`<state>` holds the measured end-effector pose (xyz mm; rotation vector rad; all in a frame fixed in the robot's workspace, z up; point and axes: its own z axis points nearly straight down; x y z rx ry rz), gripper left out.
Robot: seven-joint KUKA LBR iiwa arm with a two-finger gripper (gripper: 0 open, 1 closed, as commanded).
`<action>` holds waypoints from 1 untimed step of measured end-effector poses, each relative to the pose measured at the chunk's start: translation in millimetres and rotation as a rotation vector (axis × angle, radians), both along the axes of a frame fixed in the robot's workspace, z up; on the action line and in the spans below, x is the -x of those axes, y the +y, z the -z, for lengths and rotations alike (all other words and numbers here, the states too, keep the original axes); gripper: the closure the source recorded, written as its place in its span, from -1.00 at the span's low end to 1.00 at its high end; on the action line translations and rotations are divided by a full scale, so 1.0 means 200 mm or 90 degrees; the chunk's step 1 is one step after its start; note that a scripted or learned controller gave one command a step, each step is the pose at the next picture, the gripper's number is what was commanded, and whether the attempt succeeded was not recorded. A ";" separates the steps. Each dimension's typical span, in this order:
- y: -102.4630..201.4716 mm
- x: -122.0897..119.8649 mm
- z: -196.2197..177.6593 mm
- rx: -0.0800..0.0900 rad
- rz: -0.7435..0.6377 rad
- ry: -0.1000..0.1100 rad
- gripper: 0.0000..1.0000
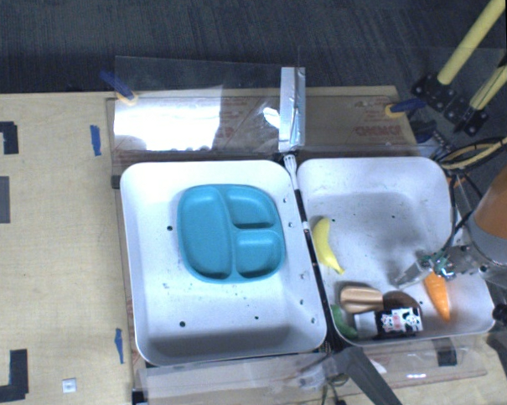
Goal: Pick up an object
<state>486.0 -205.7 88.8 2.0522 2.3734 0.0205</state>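
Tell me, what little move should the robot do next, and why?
Probably lower the tool a little toward the orange carrot just below it in the right bin. The tool hovers by the carrot's top end, and the carrot lies apart from the banana and the brown items, so it looks like the easiest thing to pick up.

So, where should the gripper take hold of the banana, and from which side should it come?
Grip the banana across its middle, coming straight down from above. It lies flat in the right bin, lengthwise along the left wall, with open floor on its right. Set the fingers across its narrow width; the wall side looks tight, so this may need care.
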 end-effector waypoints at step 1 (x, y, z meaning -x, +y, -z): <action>-0.03 -0.08 0.00 -0.008 -0.024 0.007 -1.00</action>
